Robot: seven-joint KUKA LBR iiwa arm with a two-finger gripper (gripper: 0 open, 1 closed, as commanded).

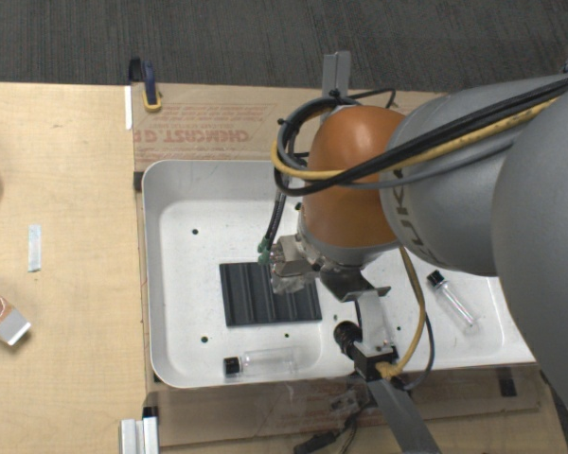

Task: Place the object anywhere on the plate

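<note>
Gleaming end effector (286, 274) over ribbed plate (251, 296)

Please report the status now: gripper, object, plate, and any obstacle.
Gripper over black ribbed plate; fingers hidden by wrist. Clear tube lies in bin below plate, off it. Second tube right, beside arm.

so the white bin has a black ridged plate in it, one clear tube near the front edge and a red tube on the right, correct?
Not quite: the camera view shows the tube on the right is clear with a black cap, not red. The rest stands: the black ridged plate lies in the white bin, with a clear tube near the front edge.
</note>
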